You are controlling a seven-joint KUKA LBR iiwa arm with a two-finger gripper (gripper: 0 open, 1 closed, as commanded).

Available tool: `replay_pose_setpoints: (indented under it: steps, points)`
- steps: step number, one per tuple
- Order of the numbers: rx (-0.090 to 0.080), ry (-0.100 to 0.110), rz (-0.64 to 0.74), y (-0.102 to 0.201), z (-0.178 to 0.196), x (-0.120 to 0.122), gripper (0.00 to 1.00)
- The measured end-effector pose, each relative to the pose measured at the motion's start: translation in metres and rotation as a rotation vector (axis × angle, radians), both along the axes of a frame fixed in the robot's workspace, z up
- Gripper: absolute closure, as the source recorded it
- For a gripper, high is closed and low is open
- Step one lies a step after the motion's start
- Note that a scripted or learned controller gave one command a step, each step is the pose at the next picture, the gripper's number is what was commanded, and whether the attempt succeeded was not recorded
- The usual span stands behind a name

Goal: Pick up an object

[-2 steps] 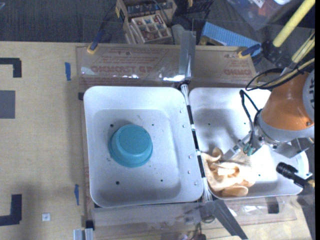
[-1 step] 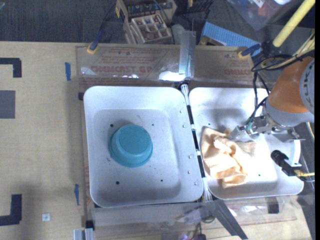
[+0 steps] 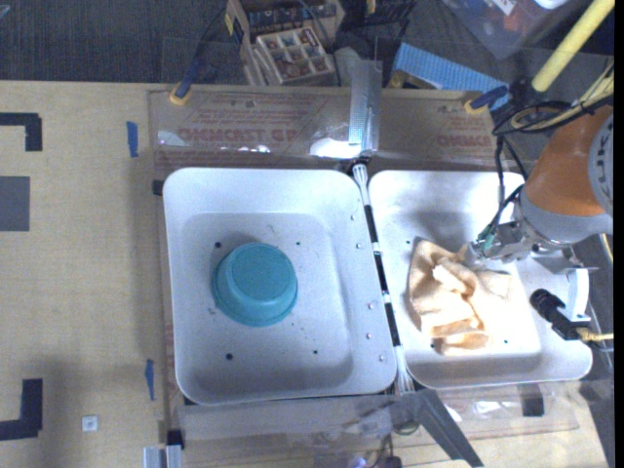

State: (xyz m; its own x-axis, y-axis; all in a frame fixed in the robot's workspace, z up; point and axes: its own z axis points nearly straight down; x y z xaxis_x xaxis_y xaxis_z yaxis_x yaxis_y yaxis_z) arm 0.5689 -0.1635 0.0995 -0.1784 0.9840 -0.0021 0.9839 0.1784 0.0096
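Note:
A crumpled tan cloth [image 3: 448,298] lies in the right bin [image 3: 429,203], toward its front left. My gripper [image 3: 485,254] is low in that bin, at the cloth's upper right edge and touching or nearly touching it. The arm comes in from the right, its orange band [image 3: 570,169] above the wrist. An upside-down teal bowl [image 3: 255,282] sits in the left bin [image 3: 195,203], left of its middle.
The two white bins meet at a central rim [image 3: 375,261]. Cardboard [image 3: 253,125] lies behind the bins, with boxes and clutter further back. A black part [image 3: 553,312] of the arm's gear hangs over the right bin's right edge.

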Motion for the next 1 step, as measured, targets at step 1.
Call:
replay_pose_setpoints:
  steps: [1]
  points:
    - [0.000, 0.000, 0.000, 0.0002, 0.0000, 0.0000, 0.00]
